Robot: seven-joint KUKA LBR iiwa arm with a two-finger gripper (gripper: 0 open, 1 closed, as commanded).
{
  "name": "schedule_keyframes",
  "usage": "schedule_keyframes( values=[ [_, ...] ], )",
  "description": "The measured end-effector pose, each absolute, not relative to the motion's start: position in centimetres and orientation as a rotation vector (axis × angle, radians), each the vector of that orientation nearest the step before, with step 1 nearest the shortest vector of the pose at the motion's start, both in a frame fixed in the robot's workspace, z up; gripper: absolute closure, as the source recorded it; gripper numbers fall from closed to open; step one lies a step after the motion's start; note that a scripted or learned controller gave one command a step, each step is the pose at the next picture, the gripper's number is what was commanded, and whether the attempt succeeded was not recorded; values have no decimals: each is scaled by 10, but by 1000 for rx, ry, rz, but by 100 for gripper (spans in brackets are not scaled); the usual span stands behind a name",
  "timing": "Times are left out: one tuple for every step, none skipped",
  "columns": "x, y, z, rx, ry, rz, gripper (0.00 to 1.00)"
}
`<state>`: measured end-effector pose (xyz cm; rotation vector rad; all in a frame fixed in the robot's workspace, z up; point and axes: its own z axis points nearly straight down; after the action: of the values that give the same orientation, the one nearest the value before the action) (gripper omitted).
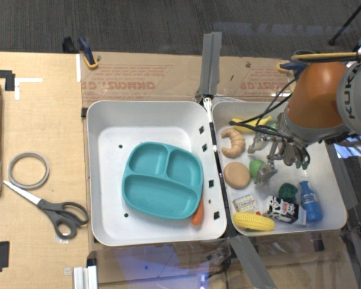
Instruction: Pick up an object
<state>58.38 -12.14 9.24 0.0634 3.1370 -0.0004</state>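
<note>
Gripper (275,161) hangs low in right bin (336,218), fingers apart w/ nothing between them. Right by its tips: green object (256,165), partly hidden, maybe a small veg. Round bread roll (236,174) just below-left, croissant (233,142) above it. Near front wall: corn cob (254,222), small packet (244,203), cow toy (281,209), dark green item (287,191), blue bottle (310,203). Left bin (102,119) has teal divided plate (163,181) w/ carrot (197,214) at its edge. Scissors (51,208) and tape roll (28,170) on bench.

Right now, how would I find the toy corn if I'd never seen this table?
Look in the right white bin, the crowded one. Go to its front edge, nearest the camera. The corn cob lies there on its side, beside the small cow; it is the long yellow thing with bumpy rows.
</note>
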Motion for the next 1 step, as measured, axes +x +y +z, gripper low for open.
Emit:
schedule_keyframes(
  values=[
    [541, -99, 92, 321, 3123, 0, 0]
  ],
)
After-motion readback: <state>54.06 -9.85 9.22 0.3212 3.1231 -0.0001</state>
